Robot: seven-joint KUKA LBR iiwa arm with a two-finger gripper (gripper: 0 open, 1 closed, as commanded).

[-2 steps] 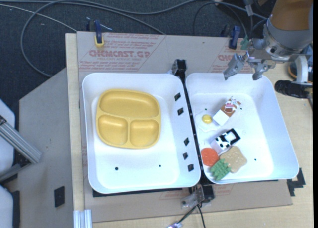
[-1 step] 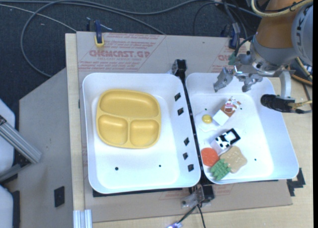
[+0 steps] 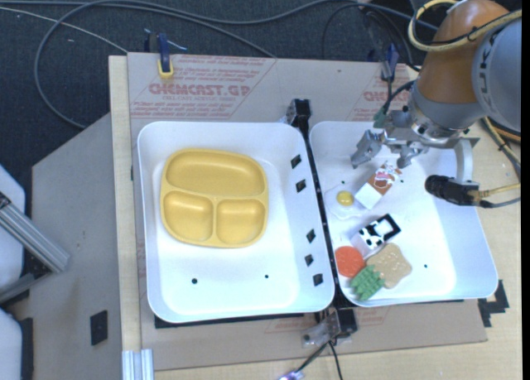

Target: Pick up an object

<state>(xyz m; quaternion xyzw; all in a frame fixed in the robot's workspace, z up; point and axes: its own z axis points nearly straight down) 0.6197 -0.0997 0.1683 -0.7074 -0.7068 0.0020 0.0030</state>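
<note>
Upper right of frame: gripper hangs over right bin, fingers spread, nothing between them. Small red-and-white object lies just below claw, near fingertips; contact unclear. Yellow ball lower left of it. Further down frame: black-and-white block, orange disc, tan toast piece, green piece. Left bin holds yellow divided plate.
</note>
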